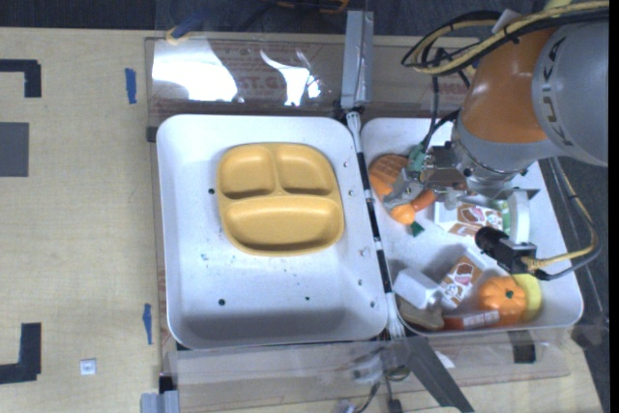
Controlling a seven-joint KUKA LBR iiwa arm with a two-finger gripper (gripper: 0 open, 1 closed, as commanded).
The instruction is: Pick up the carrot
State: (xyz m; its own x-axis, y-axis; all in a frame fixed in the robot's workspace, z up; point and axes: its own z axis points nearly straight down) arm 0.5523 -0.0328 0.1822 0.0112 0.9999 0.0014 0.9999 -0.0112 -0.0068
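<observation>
You're at the reach: the hand (426, 181) hovers over the small orange green-tipped carrot (410, 207) by the right white bin's (566, 251) left wall, finger state untellable; next, descend squarely.

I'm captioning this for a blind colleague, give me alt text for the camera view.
A grey arm with an orange band reaches in from the right, its gripper low over the right bin, just above a carrot among toy food. The left bin holds a yellow divided plate.
</observation>
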